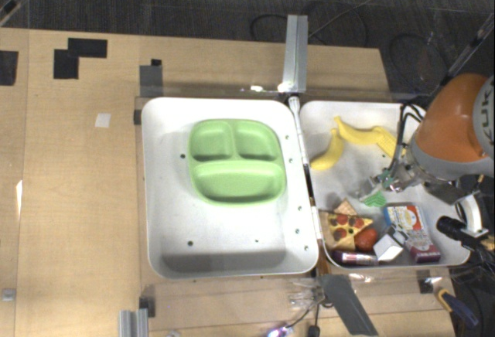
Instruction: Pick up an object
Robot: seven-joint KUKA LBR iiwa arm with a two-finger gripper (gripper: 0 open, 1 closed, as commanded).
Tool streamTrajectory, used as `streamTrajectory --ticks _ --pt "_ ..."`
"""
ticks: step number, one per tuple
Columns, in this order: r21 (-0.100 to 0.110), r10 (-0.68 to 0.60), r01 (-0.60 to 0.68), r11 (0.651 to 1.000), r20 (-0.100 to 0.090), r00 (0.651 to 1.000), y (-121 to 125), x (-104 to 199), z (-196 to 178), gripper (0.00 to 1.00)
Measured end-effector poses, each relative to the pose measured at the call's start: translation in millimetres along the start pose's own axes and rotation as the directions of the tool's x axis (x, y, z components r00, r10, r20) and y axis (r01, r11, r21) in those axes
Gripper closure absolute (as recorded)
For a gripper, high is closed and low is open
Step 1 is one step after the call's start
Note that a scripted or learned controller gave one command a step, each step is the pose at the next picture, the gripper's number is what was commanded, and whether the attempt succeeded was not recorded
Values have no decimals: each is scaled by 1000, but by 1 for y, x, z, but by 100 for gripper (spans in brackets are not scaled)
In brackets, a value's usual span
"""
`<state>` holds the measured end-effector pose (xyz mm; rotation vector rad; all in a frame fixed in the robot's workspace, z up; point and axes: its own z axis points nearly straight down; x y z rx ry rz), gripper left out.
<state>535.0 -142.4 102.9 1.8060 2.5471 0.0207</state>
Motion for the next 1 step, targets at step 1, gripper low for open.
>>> streamTrajectory --ticks 1 --pt "14 14 -14 1000 -5 1000 75 28 -87 100"
